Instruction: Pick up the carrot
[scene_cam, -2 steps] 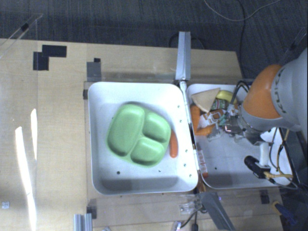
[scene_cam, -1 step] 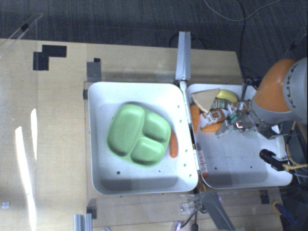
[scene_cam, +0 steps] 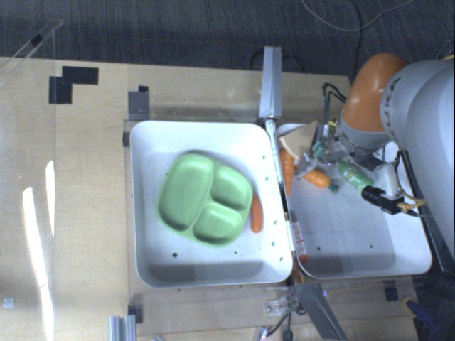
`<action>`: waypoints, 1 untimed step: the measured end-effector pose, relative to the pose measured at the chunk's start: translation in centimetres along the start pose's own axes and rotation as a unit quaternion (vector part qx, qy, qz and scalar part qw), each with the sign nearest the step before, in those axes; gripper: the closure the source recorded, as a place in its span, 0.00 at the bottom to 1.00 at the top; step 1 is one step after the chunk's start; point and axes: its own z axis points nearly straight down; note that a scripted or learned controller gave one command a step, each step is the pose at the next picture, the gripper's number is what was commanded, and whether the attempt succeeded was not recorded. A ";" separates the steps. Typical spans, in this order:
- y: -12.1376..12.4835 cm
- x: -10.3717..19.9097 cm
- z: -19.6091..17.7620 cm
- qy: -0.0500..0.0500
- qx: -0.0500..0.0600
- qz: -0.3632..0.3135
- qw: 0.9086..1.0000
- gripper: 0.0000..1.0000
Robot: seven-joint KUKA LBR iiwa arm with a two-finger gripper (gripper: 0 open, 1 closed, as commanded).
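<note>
1. The green divided plate (scene_cam: 205, 199) lies slightly tilted near the middle of the left bin (scene_cam: 213, 265) and serves here as the reference for everything else.
2. A slim carrot (scene_cam: 256, 215) lies just beside the plate's right edge, apparently touching it, in the same bin and running roughly along that edge.
3. Further right of the plate, across the wall between the bins, a long carrot (scene_cam: 286, 169) rests in the right bin (scene_cam: 355, 244), close against that bin's left wall.
4. Still further right of the plate, a short orange piece (scene_cam: 318, 180) lies near the long carrot but apart from it; whether it is a carrot too is unclear.
5. The gripper (scene_cam: 311, 163) hangs well to the right of the plate, over the upper left part of the right bin, directly above or against the short orange piece.
6. Whether the gripper is apart, together or clamped on anything cannot be told from this angle.
7. A green bottle-like thing (scene_cam: 353, 175) lies on the gripper's far side from the plate, partly under the wrist.
8. A pale cream thing (scene_cam: 296, 139) sits up and to the right of the plate, in the right bin's upper left corner.
9. The grey arm with its orange band (scene_cam: 371, 94) lies furthest from the plate.
</note>
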 end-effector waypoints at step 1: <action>0.3 0.2 -1.1 0.001 -0.002 -0.004 1.000 1.00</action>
